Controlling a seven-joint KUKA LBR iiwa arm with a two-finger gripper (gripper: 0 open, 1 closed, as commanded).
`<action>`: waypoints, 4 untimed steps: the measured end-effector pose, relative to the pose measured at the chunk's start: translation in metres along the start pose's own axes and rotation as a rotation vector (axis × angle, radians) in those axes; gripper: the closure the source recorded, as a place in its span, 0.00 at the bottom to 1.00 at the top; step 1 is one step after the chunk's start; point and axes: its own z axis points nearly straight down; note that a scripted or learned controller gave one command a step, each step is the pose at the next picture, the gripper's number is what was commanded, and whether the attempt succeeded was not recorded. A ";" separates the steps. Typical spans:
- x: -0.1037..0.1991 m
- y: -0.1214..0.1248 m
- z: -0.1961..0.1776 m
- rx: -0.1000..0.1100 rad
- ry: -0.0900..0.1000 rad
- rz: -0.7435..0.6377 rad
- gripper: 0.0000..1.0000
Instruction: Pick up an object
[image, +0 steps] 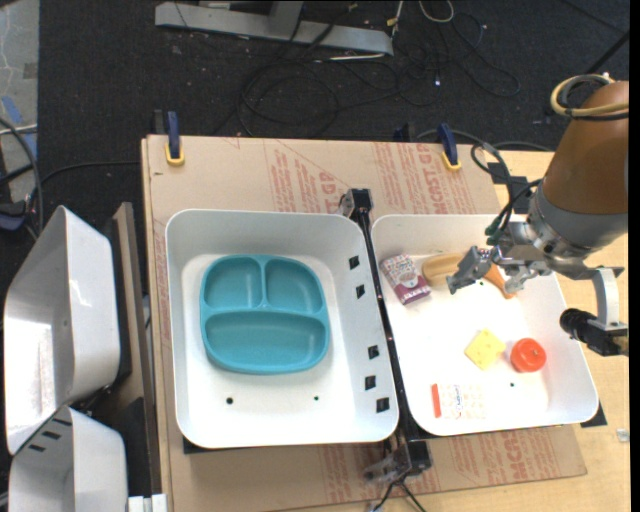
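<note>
over the right bin (575, 395), the gripper (480, 272) hangs low, its grip impossible to tell.

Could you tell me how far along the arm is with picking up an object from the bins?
Done: the gripper has reached the right bin, near the tan object by the purple packet. In hand: nothing visibly between its fingers; whether they are closing is unclear. Left: grasping and lifting something. The yellow piece, orange piece and card lie untouched; the teal plate sits in the left bin.
</note>
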 end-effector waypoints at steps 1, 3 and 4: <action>0.000 0.002 -0.006 -0.012 -0.002 -0.002 0.00; 0.004 0.008 0.098 -0.008 -0.001 0.000 0.00; 0.004 0.008 0.151 -0.007 -0.001 0.000 0.00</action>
